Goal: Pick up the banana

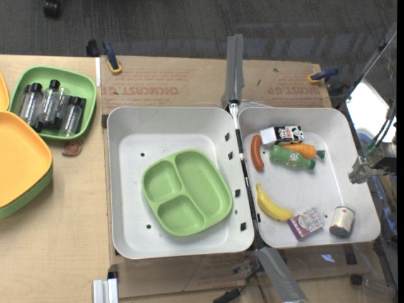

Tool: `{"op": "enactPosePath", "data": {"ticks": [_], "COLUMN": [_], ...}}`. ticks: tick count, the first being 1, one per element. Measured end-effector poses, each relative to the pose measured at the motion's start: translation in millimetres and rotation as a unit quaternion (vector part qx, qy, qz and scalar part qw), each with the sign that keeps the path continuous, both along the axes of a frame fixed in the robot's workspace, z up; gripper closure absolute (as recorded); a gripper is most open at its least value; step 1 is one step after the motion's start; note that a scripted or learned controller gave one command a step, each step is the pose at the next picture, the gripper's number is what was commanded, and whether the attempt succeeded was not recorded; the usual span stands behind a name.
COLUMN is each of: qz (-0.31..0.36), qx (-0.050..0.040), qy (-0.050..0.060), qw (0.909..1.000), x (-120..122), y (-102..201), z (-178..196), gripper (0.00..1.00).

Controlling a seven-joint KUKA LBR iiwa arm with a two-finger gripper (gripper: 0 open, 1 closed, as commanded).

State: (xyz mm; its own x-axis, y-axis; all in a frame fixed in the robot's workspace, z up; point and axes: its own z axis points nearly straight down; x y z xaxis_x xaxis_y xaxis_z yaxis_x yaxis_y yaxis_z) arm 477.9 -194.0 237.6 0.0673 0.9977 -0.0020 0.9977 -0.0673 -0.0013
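The yellow banana [274, 207] lies flat in the right white bin [303, 110], near the bin's front left corner. It curves from close to the left wall toward the middle. Nothing touches it. A pink packet [306, 223] lies just to its right, a small gap away.
The right bin also holds a red sausage [257, 152], a green bottle [291, 158], a carrot [302, 149], a black-and-white carton [285, 134] and a small can [341, 221]. A green divided tray [186, 191] sits in the left bin [126, 169]. Yellow plates [19, 169] and a green tray of bottles [53, 103] stand at far left.
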Motion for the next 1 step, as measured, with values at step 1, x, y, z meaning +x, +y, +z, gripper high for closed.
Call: {"op": "enactPosePath", "data": {"ticks": [1], "qz": [0.028], "qx": [0.0003], "qy": [0.0], "qw": [0.9996], "x": [-0.1], "y": [-23.6], "z": [31.4], "gripper": [1.0]}}
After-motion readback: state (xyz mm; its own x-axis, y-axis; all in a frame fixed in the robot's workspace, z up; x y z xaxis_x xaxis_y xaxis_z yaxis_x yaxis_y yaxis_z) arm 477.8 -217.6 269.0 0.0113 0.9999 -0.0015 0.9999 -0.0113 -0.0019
